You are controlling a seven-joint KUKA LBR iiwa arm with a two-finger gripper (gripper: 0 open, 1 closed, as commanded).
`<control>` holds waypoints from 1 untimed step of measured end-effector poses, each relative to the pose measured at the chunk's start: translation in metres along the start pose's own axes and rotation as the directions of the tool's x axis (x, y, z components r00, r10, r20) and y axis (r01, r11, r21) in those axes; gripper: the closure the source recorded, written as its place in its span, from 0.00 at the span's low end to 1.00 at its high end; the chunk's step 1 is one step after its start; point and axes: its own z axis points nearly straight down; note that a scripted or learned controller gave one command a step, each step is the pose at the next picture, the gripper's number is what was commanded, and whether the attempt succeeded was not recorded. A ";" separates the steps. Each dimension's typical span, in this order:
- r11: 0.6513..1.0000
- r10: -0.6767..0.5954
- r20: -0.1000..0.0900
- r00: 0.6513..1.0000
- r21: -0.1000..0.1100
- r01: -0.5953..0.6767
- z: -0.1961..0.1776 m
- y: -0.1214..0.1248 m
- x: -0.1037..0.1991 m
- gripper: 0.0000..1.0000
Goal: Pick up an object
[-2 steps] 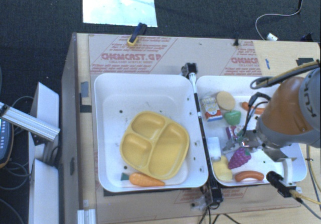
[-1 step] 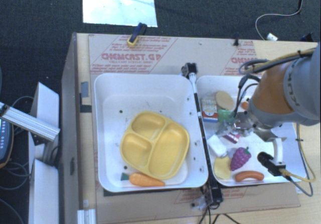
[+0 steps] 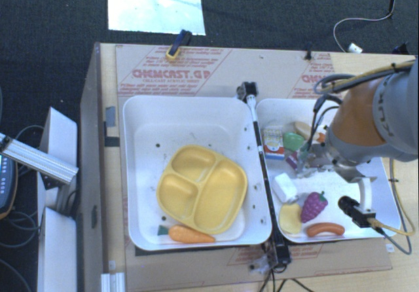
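Observation:
My gripper (image 3: 302, 162) hangs low over the middle of the right bin (image 3: 386, 182), its arm reaching in from the right. Just beyond its tip lie a green piece (image 3: 294, 141), a small white, red and blue carton (image 3: 273, 141) and a beige piece (image 3: 302, 128). Nearer the front of that bin are a white block (image 3: 285, 187), purple grapes (image 3: 313, 205), a pale yellow fruit (image 3: 291, 218) and a red sausage (image 3: 325, 229). The wrist hides whatever sits directly under the gripper.
The left bin (image 3: 144, 153) holds a yellow divided plate (image 3: 202, 188) and an orange carrot (image 3: 190, 236) at its front edge. A black clamp (image 3: 248, 92) sits where the two bins meet at the back. A cable runs past the right bin's front right corner.

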 end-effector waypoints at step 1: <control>1.000 0.000 0.000 1.000 0.000 0.000 0.000 0.000 0.000 0.00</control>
